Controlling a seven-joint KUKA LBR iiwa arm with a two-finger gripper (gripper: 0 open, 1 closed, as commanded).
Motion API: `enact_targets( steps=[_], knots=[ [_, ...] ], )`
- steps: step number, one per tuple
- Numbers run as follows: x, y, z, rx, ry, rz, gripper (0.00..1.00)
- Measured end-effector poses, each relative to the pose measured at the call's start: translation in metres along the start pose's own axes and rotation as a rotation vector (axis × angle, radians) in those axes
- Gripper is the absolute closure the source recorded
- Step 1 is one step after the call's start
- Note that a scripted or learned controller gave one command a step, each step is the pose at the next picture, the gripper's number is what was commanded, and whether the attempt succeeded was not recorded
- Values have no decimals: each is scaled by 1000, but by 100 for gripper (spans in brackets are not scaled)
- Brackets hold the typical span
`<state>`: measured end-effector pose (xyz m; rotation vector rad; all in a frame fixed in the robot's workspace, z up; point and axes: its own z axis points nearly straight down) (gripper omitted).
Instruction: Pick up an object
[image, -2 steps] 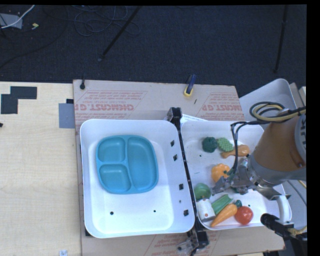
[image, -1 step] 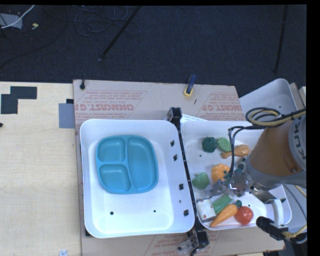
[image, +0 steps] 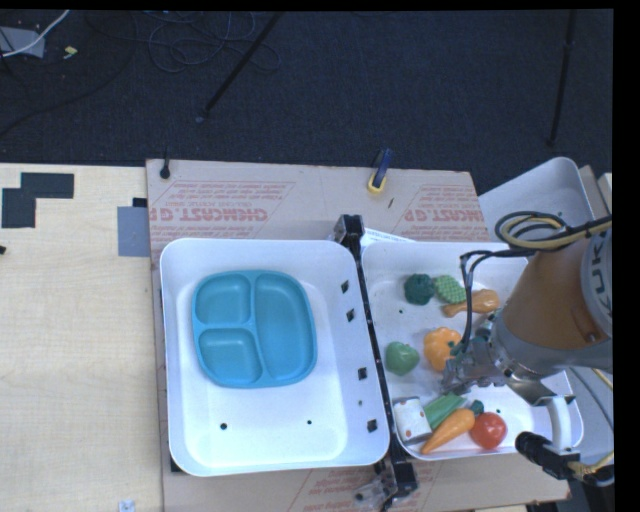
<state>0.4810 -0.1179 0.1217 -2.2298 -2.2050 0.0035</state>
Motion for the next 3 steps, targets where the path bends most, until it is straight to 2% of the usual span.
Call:
enact_targets(
  steps=[1, 2, 3],
  knots=[
    [0, -1, -63, -7, -3, -12, 100],
    [-1, 0, -108, -7, -2, -12, 100],
    [38, 46, -100, -4, -1, -16, 100]
  ],
)
